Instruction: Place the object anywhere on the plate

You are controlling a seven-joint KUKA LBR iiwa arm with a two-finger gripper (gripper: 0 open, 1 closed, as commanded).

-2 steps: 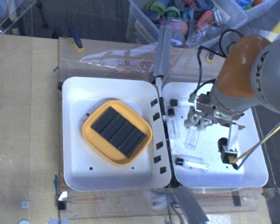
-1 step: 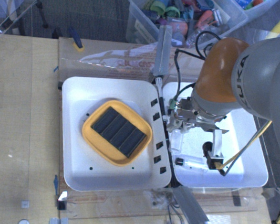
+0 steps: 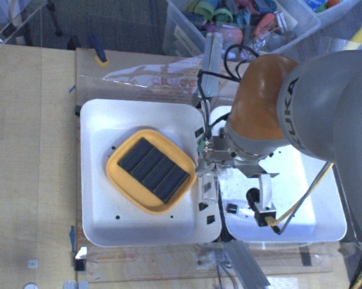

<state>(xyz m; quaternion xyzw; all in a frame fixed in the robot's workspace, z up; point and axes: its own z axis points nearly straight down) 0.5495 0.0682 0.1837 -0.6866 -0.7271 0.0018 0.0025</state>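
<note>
A yellow, rounded-square plate [image 3: 119,167] lies tilted in the middle of the left white bin [image 3: 101,129]. A dark, ridged rectangular object [image 3: 154,167] rests flat on the plate's centre. My gripper [image 3: 206,187] hangs from the grey and orange arm over the divider between the two bins, just right of the plate's right corner. Nothing can be seen held at it. The arm hides much of the right bin [image 3: 315,221].
A clear tub of colourful toys [image 3: 240,12] stands behind the bins at the top. A crinkled plastic sheet [image 3: 155,77] lies along the back edge of the left bin. Pale wooden bench top [image 3: 25,161] stretches to the left.
</note>
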